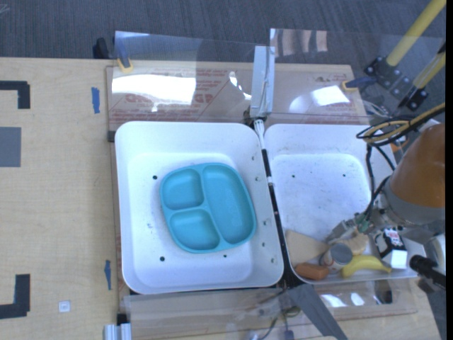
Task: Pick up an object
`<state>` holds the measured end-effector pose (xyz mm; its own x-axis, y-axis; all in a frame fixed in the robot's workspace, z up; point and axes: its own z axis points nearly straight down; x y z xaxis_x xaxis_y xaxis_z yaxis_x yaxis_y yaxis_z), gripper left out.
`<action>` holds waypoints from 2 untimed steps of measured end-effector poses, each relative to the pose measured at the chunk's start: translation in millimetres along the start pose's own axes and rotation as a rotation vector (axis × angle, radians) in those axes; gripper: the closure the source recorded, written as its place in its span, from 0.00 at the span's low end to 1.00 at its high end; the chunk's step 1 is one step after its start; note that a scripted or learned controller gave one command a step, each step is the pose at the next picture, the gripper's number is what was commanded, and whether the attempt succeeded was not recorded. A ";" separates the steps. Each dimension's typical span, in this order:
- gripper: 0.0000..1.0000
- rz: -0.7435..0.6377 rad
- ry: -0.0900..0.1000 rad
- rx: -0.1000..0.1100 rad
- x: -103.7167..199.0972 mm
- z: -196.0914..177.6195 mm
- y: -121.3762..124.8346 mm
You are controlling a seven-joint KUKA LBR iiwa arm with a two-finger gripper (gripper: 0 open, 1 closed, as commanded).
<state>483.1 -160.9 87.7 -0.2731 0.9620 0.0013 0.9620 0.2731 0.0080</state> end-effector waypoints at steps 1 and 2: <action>1.00 0.001 -0.001 -0.003 0.2 -9.5 1.2; 1.00 -0.108 -0.006 -0.001 -3.1 -96.2 45.2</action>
